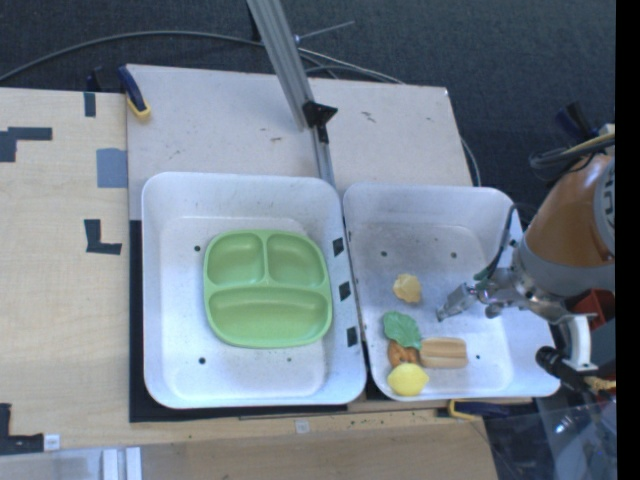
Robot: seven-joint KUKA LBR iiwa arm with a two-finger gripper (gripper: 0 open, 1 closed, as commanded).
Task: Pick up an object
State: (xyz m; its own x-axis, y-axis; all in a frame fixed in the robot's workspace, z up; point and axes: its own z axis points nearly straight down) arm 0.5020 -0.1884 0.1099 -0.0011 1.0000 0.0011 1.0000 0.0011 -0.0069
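Gripper (pixel 452 305) is hovering open and empty at right-centre, near a small, likely light lump (pixel 407 288); grasping across its middle looks easiest.

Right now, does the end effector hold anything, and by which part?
Nothing is held. The end effector hangs over bare floor of the right bin, apart from the food.

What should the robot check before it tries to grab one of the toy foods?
1. Toy foods are in the right bin: ok.
2. Gripper is over that bin: ok.
3. Nearest target, the pale yellow lump, has free space around it: ok.
4. Green leaf, orange piece, tan roll and lemon are crowded together: not ok for a clean grab.
5. Jaws open wide enough: cannot tell.
6. Green plate sits out of the way in the left bin: ok.
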